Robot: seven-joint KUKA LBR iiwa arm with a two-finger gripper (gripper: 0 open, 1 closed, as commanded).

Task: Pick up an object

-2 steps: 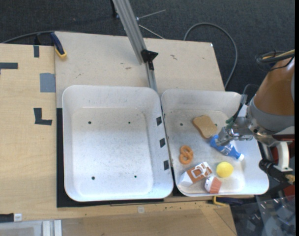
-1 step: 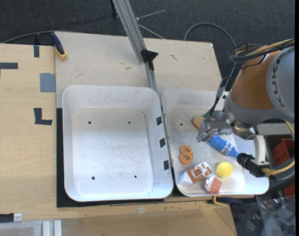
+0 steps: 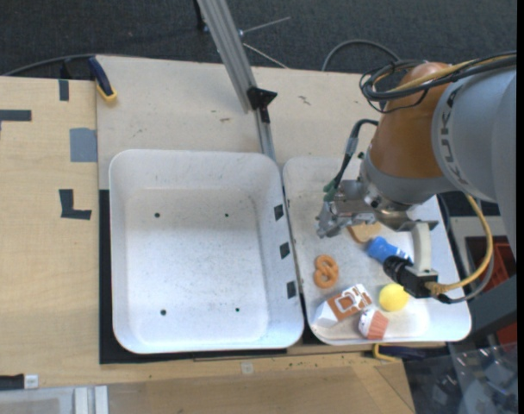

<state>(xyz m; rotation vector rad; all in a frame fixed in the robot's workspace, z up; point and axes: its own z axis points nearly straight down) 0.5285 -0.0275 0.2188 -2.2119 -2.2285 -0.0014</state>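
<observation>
Camera view: the gripper (image 3: 333, 222) is low in the right bin (image 3: 307, 179), just above a pretzel (image 3: 326, 271). I cannot tell its state.

Light wooden bench top (image 3: 38, 231) marked with grey and black tape patches (image 3: 83, 145). Dark carpeted floor (image 3: 90, 11) beyond the far edge, crossed by thin cables (image 3: 348, 50). Slanted aluminium rail (image 3: 227, 41) rising from the bench. Even, diffuse lighting.

Tan object (image 3: 363, 231) (mostly under the wrist)
</observation>
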